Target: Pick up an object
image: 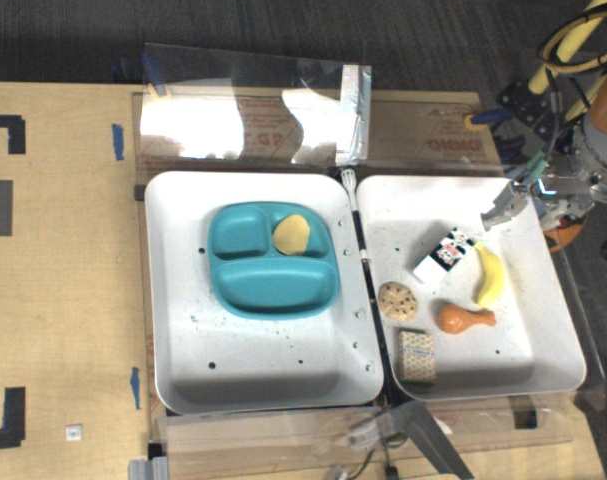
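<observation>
Your tabletop (53,298) is pale wood, with dark carpet beyond it and two white bins side by side near the middle. The left bin (173,348) carries a teal tray (273,278), and a yellow lump (292,234) sits in the tray's upper right compartment. The right bin (543,353) has the loose pieces you can pick from: a small carton (443,255) near the middle, a banana (490,276) just beside it on the right, an orange drumstick (465,318) below the banana, a round cookie (397,300) toward the bin's left wall, and a cracker (417,355) below the cookie.

Your hand (503,208) sits over the upper right corner of the right bin, up and to the right of the carton and apart from it. The banana lies below the hand, also clear of it. You can't tell whether the hand is released or clenched; nothing shows in it.
</observation>
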